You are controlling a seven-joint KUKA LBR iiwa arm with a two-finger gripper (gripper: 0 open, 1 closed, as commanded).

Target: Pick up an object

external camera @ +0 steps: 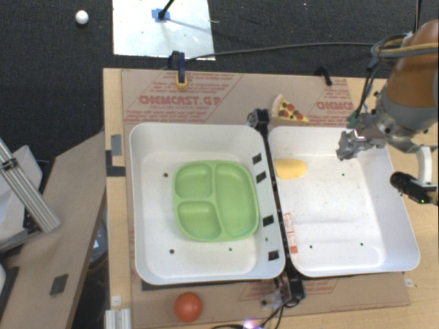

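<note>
Brown cardboard (206, 101) with red printing covers the bench, and on it two shallow white bins stand side by side. One yellow object (290, 168) lies in the right bin (357, 245), in its upper left part, close to the black divider (273, 197) between the bins. To the right of it, near the upper right corner of this bin, the gripper (348, 147) hangs above the white floor, apart from the yellow object; if its fingers are wide or narrow I cannot tell, and nothing is seen between them. The grey and orange arm (411, 81) comes from the right edge of the frame. The left bin (151, 184) holds a green tray (215, 200) with three compartments. A pizza slice toy (289, 110) lies on the cardboard just above the right bin. An orange ball (188, 306) rests below the left bin, at the bottom of the frame. A small white ball (82, 17) lies on the dark floor in the upper left.
</note>
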